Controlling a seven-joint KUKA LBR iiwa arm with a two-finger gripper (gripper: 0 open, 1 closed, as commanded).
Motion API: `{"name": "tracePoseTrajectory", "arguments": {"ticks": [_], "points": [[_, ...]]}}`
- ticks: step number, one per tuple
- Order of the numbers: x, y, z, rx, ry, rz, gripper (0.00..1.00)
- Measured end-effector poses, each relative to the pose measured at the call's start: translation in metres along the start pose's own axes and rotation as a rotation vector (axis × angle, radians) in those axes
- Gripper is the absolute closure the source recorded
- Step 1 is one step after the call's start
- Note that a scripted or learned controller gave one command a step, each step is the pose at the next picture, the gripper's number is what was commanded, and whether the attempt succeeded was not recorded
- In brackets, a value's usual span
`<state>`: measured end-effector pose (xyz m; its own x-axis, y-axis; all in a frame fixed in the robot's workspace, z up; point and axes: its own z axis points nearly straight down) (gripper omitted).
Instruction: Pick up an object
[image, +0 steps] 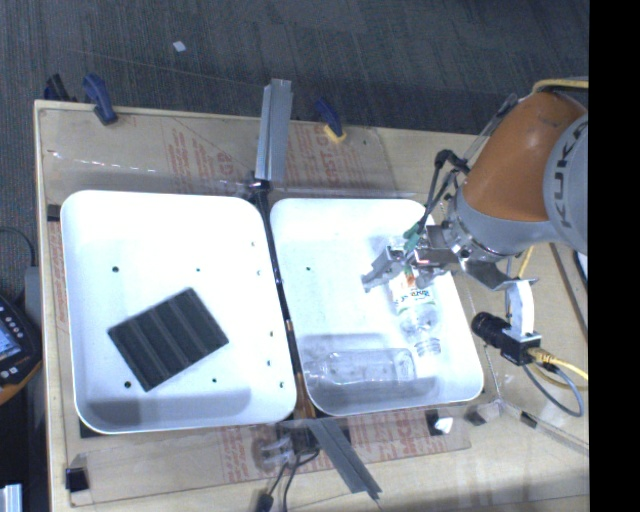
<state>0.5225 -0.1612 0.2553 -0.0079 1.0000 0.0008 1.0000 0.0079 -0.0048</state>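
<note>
Over the right bin (300, 300), poised low with the hand (392, 268) at the top of a small clear bottle (415, 310), grip impossible to tell, presumably lining up for a pick, another clear bottle (360, 365) lying along the near wall.

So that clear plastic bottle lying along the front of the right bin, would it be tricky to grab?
Probably. The clear bottle lies on its side, so a nudge might roll it. It looks see-through and empty, so likely light and easily squashed. Its smooth plastic could slip between the gripper fingers.
</note>
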Motion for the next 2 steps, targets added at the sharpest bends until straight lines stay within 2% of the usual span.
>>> {"name": "tracePoseTrajectory", "arguments": {"ticks": [1, 2], "points": [[-0.017, 0.041, 0.024, -0.002, -0.002, 0.038, 0.0], [-0.047, 0.052, 0.042, -0.002, -0.003, 0.035, 0.0]]}}
